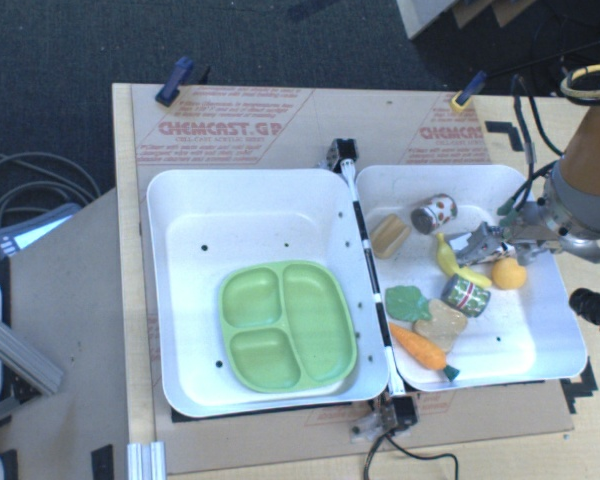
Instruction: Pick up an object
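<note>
— Gripper condition? Fingers?
— Not discernible; unable to tell.
— Location of yellow plastic banana?
— Just left of fingertips, possibly touching. Round orange fruit just below.

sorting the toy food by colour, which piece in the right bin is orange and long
The carrot near the bin's front edge; the other orange piece, by the gripper, is round.

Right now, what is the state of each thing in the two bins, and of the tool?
Green divided plate: flat in left bin.
Banana: lying in right bin, by the tool.
Orange ball: resting by the tool.
Small can: on its side.
Carrot: lying at the bin's front.
Tool: low in the right bin.
</note>
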Motion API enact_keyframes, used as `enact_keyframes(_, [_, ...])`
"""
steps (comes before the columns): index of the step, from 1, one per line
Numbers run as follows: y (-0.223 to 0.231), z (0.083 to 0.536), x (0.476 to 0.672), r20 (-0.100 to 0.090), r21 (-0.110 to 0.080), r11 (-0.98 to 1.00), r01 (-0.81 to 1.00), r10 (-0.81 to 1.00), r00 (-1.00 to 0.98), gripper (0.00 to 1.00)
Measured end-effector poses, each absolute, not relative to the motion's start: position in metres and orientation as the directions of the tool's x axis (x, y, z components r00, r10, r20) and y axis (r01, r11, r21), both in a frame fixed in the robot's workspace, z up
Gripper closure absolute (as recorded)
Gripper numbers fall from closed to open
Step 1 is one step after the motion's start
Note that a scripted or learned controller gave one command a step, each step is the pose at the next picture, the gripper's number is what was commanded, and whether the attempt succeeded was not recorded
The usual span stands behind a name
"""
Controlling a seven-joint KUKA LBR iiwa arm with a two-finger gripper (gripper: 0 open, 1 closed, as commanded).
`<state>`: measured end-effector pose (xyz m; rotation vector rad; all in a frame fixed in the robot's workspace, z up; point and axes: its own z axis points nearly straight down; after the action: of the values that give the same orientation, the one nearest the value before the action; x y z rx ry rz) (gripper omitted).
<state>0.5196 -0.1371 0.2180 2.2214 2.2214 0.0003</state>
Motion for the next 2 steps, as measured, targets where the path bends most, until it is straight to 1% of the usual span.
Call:
enact_keyframes(1, [-0.148, 0.084, 0.558, 0.000, 0.000, 0.000, 1.000, 1.000, 0.000, 0.00])
enact_keyframes(2, [-0.148, 0.095, 0.559, 0.000, 0.002, -0.001, 1.000, 1.000, 0.001, 1.00])
